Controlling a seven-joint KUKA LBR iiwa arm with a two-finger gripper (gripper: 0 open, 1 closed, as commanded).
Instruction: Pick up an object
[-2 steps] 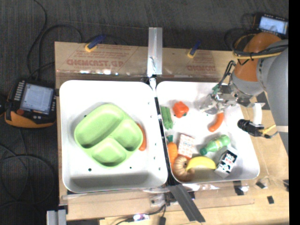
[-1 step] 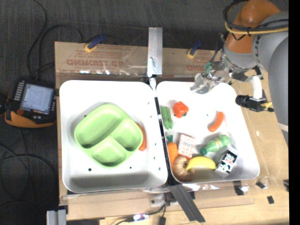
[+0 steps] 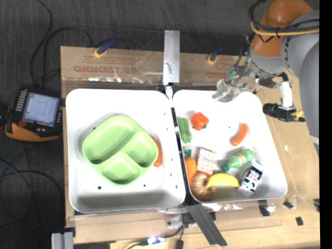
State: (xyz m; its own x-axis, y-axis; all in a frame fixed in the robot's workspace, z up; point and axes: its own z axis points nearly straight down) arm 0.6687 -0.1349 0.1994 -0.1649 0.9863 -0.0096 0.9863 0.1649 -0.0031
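My gripper [image 3: 226, 93] hangs over the back edge of the right bin [image 3: 272, 139], above its far rim, with nothing seen between its fingers. Below it in that bin lie a red-orange pepper [image 3: 199, 120], an orange chili-like piece [image 3: 238, 134], a green strip [image 3: 183, 129], a small pink-and-white box [image 3: 205, 160], a green bottle [image 3: 238, 160], a carrot [image 3: 191, 167], a yellow banana [image 3: 223, 180], a brown doughnut shape [image 3: 199, 184] and a black-and-white carton [image 3: 251, 179].
The left bin [image 3: 78, 191] holds a green sectioned plate [image 3: 119, 148] with an orange item [image 3: 157, 155] at its right edge. A metal divider post [image 3: 171, 56] stands behind the bins. A handheld pendant [image 3: 36, 113] lies far left.
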